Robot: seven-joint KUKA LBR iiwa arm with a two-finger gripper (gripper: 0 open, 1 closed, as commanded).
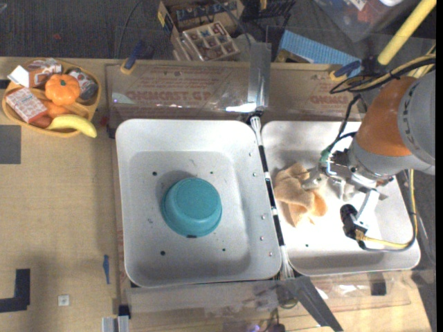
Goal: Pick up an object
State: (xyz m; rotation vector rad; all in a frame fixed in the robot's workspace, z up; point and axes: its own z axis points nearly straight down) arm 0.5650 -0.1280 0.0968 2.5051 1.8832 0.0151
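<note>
A teal bowl (192,207) lies upside down in the middle of the left bin (138,151). A crumpled tan cloth (299,194) lies at the left side of the right bin (387,258). The arm's orange-banded wrist hangs over the right bin, and the gripper (325,179) sits low at the cloth's right edge, close to or touching it. The wrist body hides most of the gripper.
A plate of toy food with an orange pumpkin (62,88) and a banana (73,124) stands at the far left of the bench. A yellow cable (387,243) trails from the wrist across the right bin's floor. Cardboard walls run behind both bins.
</note>
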